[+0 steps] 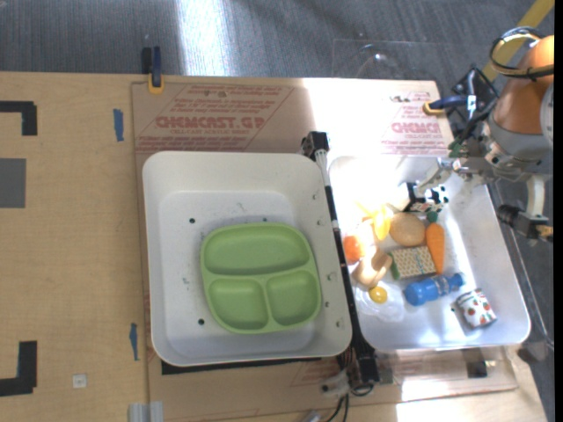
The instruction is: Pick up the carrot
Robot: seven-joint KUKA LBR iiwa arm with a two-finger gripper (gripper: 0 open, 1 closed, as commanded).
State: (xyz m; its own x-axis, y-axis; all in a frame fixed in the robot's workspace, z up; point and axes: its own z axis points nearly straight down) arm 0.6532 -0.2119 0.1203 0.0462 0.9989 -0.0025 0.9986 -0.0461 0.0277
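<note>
Brown cardboard sheeting covers the tabletop point(70, 236), with red print showing behind the two bins. Left white bin point(167, 236) sits squarely on it and carries a green divided plate point(259, 275), three compartments, lying flat near the bin's centre. Right white bin point(506, 271) stands just beside the left one, their rims touching along a dark divider, and it is brightly lit at its upper left.

Grey arm point(519, 104) with orange band enters at upper right, above the far corner of the right bin. Claw point(428, 192) hangs low over the bin's upper middle, just above the clutter; whether its fingers are spread or closed cannot be told at this size.

Contents of the right bin, clustered at centre: a tan round bread roll point(407, 229); a beige perforated cracker point(413, 260) directly below it; a blue bottle point(429, 287) lying on its side; a white cup with red spots point(473, 309) tipped toward the lower right corner.

Carrot point(435, 244): orange, tapered, short, lying lengthwise, broad end toward the claw with a dark green top, narrow tip pointing down. It touches the roll's right side and the cracker's right edge. Nothing grips it.
</note>
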